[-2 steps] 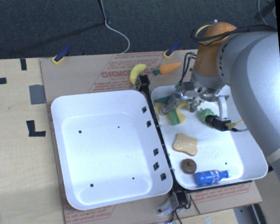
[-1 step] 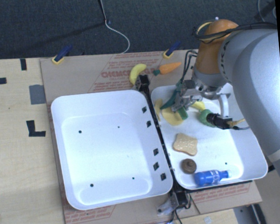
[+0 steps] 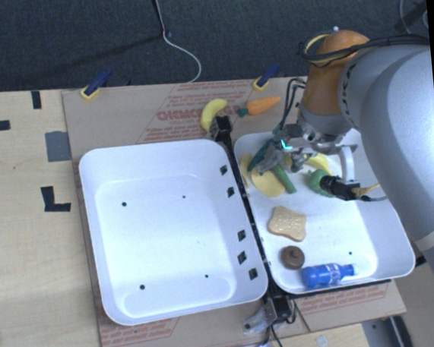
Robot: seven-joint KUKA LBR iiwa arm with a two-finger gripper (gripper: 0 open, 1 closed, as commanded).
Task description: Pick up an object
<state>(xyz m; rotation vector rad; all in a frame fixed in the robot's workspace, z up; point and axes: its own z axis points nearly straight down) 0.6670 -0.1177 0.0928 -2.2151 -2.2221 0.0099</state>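
Claw [image 3: 290,154] position, as we read it: low over the upper left of the right bin [image 3: 389,255], at a cluster of yellow and green objects; whether it is spread or pinching we cannot tell. We judge the pick unfinished, nothing visibly lifted. The green object [image 3: 281,176] beneath lies with its long axis running diagonally, upper left to lower right.

You cannot tell how the hand [image 3: 297,153] is set; its tips are lost in the pile of green and yellow things [image 3: 272,173] below it. The arm [image 3: 396,129] hides the right bin's [image 3: 389,259] far corner and runs off the right edge.
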